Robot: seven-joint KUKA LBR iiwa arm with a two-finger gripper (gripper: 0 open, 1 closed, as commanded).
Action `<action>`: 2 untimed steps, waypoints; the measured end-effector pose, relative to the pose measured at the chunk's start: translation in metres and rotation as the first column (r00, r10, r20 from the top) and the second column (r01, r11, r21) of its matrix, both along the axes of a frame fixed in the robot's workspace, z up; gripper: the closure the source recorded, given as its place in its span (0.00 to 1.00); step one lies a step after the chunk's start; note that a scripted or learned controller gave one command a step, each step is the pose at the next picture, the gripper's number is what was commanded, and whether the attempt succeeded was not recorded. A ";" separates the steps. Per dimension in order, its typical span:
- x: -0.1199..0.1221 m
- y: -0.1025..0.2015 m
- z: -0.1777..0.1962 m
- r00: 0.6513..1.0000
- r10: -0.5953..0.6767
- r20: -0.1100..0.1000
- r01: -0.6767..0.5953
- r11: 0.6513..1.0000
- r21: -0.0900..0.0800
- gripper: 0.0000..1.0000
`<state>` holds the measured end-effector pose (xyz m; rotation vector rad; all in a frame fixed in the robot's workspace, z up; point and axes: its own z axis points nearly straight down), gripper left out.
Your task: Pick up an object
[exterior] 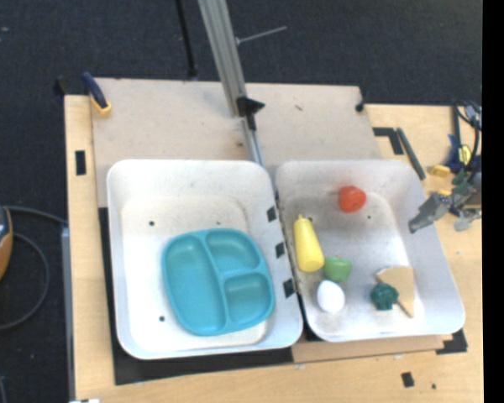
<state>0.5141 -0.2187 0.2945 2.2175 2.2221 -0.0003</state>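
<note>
The right bin (pixel 420 309) holds several small objects. A red ball-like piece (pixel 351 198) lies near its back. A yellow oblong (pixel 307 243) lies along the left wall, with a light green piece (pixel 338 268) and a white egg shape (pixel 330 296) beside it. A dark green piece (pixel 384 295) rests against a tan wedge (pixel 399 287) at the front right. My gripper (pixel 441 204) sits at the right rim of this bin, apart from all the objects and with nothing visibly in it.
The left bin (pixel 134 225) holds a blue divided plate (pixel 218 281). A grey metal rail (pixel 225 49) slants down to the gap between the bins. Cables and small parts (pixel 464 154) lie on the bench at the right edge.
</note>
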 end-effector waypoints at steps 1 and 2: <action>-0.001 -0.007 -0.043 1.000 -0.002 -0.003 0.002 1.000 0.000 0.00; 0.002 -0.007 -0.085 1.000 -0.001 -0.003 0.001 1.000 0.001 0.00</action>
